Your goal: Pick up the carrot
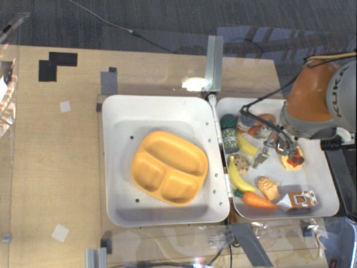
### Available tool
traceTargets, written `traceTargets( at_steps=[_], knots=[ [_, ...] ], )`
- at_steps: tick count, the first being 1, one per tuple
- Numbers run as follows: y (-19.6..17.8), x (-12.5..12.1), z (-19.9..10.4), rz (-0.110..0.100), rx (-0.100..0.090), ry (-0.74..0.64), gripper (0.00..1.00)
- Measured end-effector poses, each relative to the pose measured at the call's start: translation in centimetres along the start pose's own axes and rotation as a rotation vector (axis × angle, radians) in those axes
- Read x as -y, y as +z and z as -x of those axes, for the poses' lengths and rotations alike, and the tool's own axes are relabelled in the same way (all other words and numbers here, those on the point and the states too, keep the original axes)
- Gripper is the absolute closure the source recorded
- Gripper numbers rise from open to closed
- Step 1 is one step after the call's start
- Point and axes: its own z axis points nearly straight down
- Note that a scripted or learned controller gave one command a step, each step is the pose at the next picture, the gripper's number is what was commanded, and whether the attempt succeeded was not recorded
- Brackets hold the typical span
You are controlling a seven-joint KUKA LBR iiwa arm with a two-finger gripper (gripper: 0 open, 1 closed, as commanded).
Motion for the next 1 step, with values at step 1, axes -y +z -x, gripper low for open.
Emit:
traceTargets(
  at_steps=[1],
  knots=[
    [-2.67,-3.03,-5.78,0.000,-0.003,0.091,0.00]
  ],
)
